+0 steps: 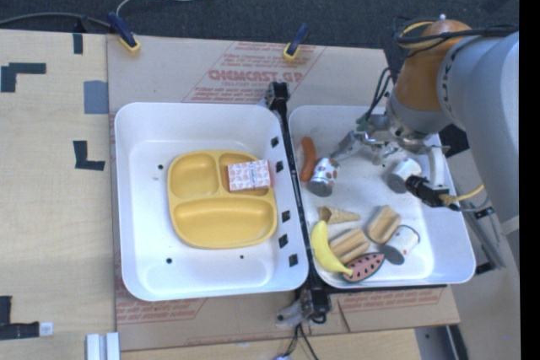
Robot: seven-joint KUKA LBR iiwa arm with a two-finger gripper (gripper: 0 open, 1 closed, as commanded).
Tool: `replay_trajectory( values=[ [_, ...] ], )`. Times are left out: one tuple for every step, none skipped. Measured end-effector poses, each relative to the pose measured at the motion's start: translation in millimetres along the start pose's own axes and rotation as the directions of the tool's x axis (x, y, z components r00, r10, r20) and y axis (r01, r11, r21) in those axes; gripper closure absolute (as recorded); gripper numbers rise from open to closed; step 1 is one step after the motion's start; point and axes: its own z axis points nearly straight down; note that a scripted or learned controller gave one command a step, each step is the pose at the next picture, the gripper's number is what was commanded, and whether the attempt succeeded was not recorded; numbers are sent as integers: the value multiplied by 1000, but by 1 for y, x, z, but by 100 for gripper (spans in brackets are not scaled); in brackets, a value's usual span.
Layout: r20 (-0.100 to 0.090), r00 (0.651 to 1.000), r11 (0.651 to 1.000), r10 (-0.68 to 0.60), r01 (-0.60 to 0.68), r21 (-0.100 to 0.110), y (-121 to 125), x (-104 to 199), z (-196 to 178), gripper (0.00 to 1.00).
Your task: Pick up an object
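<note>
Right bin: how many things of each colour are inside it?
In the right bin:
Yellow: 1, the banana
Orange-red: 1, the hot dog sausage
Silver: 1, the can
Tan: 3, the cone-shaped wedge, the bread roll and the bread stick
Pink with dark seeds: 1, the watermelon slice
White: 1, the cup
Total: 8

The grey arm (481, 88), orange band (426, 76) just above its wrist, reaches in from the right and bends down so that the gripper (364, 141) hangs low at its end, linkages splayed to either side below the wrist.
</note>
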Motion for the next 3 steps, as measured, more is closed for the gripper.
replay_trajectory(
  values=[
    [1, 1000, 1000, 2, -2, -1, -27, 8, 0, 0],
    [3, 1000, 1000, 2, -2, -1, -24, 52, 0, 0],
    [2, 1000, 1000, 1, -1, 0, -24, 53, -10, 100]
  ],
)
